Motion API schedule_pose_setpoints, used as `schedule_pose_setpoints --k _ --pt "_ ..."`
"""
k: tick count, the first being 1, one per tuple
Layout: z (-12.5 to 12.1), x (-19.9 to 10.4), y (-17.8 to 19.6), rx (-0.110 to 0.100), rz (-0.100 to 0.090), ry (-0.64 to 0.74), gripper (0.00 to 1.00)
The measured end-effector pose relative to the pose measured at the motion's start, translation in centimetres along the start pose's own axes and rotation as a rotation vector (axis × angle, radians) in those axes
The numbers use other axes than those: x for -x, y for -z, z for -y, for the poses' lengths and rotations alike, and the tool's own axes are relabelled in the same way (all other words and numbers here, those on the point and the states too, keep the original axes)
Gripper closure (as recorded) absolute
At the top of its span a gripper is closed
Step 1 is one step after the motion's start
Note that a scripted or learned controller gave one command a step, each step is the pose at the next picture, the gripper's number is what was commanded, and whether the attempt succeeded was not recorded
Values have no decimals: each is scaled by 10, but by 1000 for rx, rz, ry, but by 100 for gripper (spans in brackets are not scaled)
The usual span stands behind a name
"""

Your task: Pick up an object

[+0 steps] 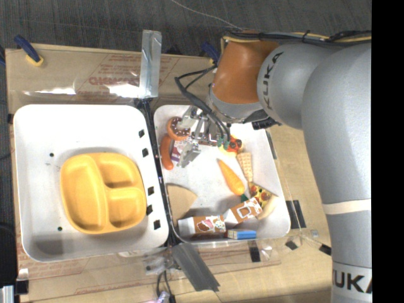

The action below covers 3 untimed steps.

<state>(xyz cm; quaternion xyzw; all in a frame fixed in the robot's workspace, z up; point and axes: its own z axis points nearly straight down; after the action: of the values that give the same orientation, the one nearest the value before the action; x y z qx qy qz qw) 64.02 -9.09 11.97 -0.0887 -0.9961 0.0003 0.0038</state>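
Hand low in the right bin, nothing lifted yet.

The hand (189, 141) sits at the bin's (273, 223) upper left, just beside a hotdog (166, 153) and donut (175, 128); whether its fingers are spread or pinching cannot be told. No grasp shows, so the pick remains. The carrot (231, 177) lies in open middle floor; the tube (203, 225) hugs the near wall. The yellow tray (101, 191) rests in the left bin (31, 125).

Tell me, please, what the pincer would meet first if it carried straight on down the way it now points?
Probably the hot dog at the right bin's left wall, or the bin floor beside it. The pincer points down just right of it, below the doughnut; depth is unclear from this slant.
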Motion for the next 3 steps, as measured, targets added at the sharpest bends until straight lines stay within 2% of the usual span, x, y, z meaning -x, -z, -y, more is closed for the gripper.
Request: schedule_pose_setpoints --k 1,2,3 --pt "53 8 -15 3 -8 -167 0" --pt "82 -70 -17 4 33 -175 0" --pt "88 -110 -26 3 14 -248 0"
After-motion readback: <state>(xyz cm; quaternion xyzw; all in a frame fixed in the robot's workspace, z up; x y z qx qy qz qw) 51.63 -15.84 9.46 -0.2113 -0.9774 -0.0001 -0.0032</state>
